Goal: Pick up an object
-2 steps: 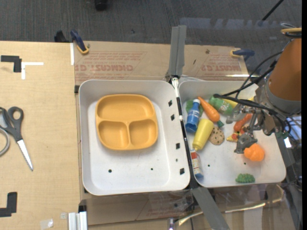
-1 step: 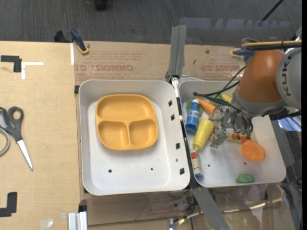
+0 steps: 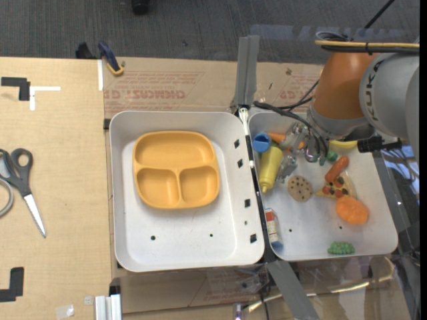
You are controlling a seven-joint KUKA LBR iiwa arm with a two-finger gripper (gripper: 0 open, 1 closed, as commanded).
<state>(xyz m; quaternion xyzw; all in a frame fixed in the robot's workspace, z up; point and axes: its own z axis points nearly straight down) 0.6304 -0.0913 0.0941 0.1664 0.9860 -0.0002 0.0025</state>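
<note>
Two white bins; left bin (image 3: 127, 245) has an orange divided plate (image 3: 177, 177); right bin (image 3: 373, 242) has yellow bottle (image 3: 269, 167), cookie (image 3: 299, 188) & orange ball (image 3: 351, 211) near gripper (image 3: 299, 153); claw state: can't tell.

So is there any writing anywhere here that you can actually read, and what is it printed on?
Red lettering on the cardboard sheet behind the bins: it appears upside down, roughly "CHEMCAS, CE...", and I can't read it with confidence.
Label on the small tube by the right bin's left wall: too small to read.
Nothing else carries legible text.
</note>
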